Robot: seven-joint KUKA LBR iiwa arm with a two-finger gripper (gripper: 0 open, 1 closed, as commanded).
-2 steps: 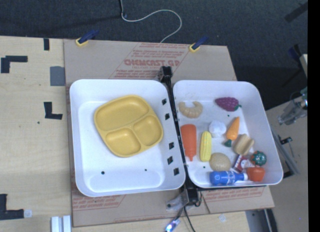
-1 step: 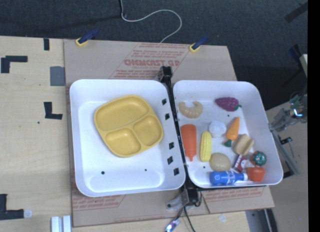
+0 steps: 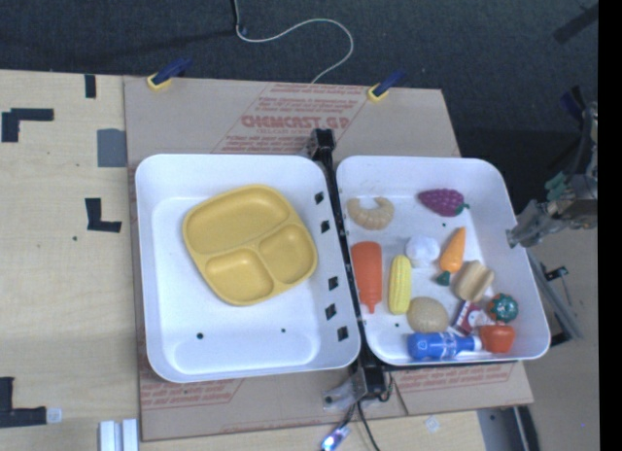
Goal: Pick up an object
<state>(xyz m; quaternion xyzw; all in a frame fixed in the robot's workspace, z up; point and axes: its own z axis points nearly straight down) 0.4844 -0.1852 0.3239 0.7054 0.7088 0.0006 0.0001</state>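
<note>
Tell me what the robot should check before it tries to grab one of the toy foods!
1. Toys within the right bin: ok, all lie inside it.
2. An easy target: ok, the purple grapes lie apart from the others near the far wall.
3. Crowded spots: not ok, the blue bottle, potato and tomato are packed close in the near corner.
4. Gripper position: not ok yet, it sits outside the bin's right edge, not over any toy.
5. Fingers ready: cannot tell, too blurred.
6. Yellow tray: ok, it sits in the left bin, out of the way.
</note>
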